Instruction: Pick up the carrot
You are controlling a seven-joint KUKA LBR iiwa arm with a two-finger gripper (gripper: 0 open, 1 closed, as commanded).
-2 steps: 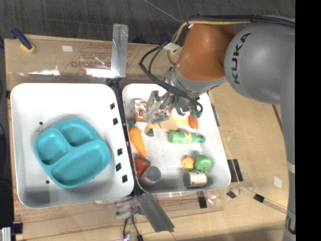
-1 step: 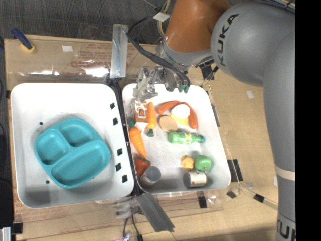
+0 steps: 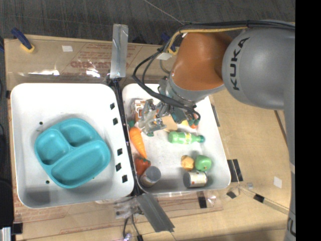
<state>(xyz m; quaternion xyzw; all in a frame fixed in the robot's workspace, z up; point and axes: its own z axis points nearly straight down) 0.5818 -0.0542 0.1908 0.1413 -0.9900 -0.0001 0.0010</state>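
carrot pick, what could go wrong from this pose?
1. The carrot lies tight against the left wall of the right bin, so a finger may hit the wall rather than close around it.
2. A red item and a grey cup crowd its lower end; a low grasp could catch them.
3. The gripper sits above the carrot's top end, so a straight descent may clip the tip and slip.

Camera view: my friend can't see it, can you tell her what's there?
A robot arm's gripper hovers just above an orange carrot in the right bin, among toy foods. The left bin holds a teal divided plate.
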